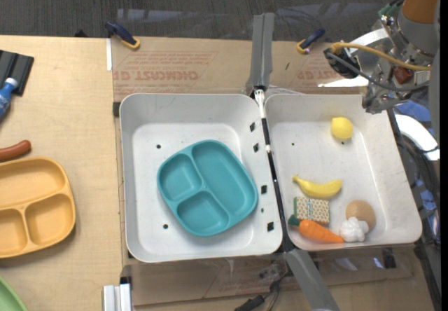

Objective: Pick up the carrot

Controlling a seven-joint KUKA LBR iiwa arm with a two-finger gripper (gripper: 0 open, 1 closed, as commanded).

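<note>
Near the front edge of the right bin point(392, 162), the carrot point(320, 232) lies untouched, leafy end toward the centre divider, just below a patterned block point(312, 209) and beside a white garlic bulb point(354, 230). A banana point(318, 186) and a lemon point(341, 129) sit farther back. The gripper point(378, 99) hangs over the bin's far right corner, its opening impossible to judge. A teal plate point(205, 187) rests in the left bin point(140, 162).

The arm point(420, 1) enters at about two o'clock: an orange band over a grey wrist section. Below it sits a cluttered metal gripper point(378, 96) assembly (silver brackets, dark fittings), with a yellowish cable point(371, 50) looping left across it.
</note>
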